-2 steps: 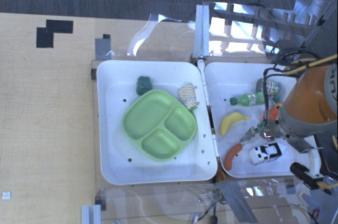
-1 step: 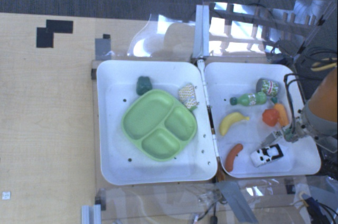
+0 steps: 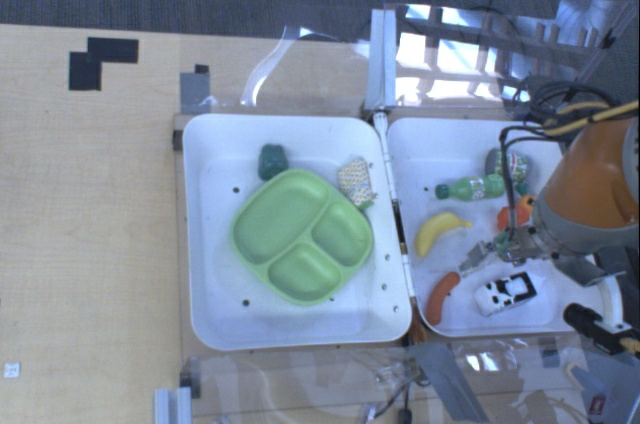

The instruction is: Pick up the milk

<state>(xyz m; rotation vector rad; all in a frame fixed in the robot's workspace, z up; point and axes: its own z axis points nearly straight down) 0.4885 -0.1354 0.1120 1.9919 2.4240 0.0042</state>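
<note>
While the arm (image 3: 590,192) leans in over the right bin (image 3: 410,212), its gripper (image 3: 497,252) hangs low near the bin's middle, and I cannot tell how it is set. Just below it, close by yet seemingly apart, the milk (image 3: 506,293), a small white carton with black patches, lies on the bin floor. A banana (image 3: 441,231) and a red sausage (image 3: 441,296) lie to its left, with a green bottle (image 3: 472,188) farther back. Over in the left bin (image 3: 205,222), a green divided plate (image 3: 302,235) sits beside a dark green block (image 3: 272,161).
</note>
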